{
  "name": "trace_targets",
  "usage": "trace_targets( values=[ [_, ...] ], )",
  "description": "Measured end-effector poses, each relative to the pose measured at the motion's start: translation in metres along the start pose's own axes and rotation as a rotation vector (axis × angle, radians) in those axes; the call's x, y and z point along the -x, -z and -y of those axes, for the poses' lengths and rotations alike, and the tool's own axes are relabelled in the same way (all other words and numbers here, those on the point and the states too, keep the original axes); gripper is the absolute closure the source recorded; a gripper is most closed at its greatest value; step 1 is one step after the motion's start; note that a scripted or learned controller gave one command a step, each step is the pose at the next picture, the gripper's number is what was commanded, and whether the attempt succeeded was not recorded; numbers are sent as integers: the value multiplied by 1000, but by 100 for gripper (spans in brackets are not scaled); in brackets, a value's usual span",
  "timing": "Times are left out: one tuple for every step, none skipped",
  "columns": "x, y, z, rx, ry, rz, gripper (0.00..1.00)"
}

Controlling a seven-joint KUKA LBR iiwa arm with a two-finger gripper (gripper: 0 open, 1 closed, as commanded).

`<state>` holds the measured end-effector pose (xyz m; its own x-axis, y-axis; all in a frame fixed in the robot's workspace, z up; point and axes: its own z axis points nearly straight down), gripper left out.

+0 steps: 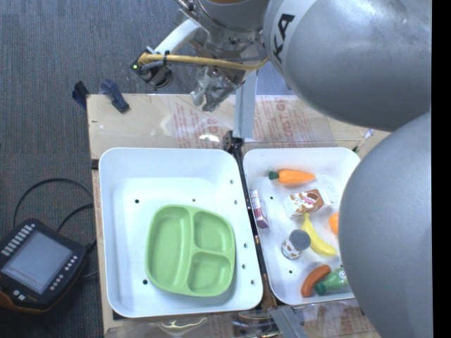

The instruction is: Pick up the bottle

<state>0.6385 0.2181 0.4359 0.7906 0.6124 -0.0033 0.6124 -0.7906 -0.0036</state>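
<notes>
A green bottle (332,281) with a dark cap lies on its side in the near right corner of the right bin (350,159), partly hidden behind the arm's grey body. My gripper (211,96) hangs high above the bench behind the bins, near the seam between them and far from the bottle. Nothing is visible in it. A small pink-labelled container (259,210) lies against the right bin's left wall.
The right bin also holds a carrot (294,177), a snack packet (307,201), a banana (318,238), a small can (296,244) and an orange-red sausage shape (314,279) beside the bottle. A green divided plate (190,250) lies in the left bin (123,182). A teach pendant (36,263) sits on the floor at left.
</notes>
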Motion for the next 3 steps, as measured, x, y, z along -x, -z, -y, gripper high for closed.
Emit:
trace_targets(
  values=[
    [0, 8, -2, -3, -6, 4, 100],
    [31, -1, 55, 1, -24, 2, 100],
    [31, 7, 52, -1, -31, 7, 100]
  ],
)
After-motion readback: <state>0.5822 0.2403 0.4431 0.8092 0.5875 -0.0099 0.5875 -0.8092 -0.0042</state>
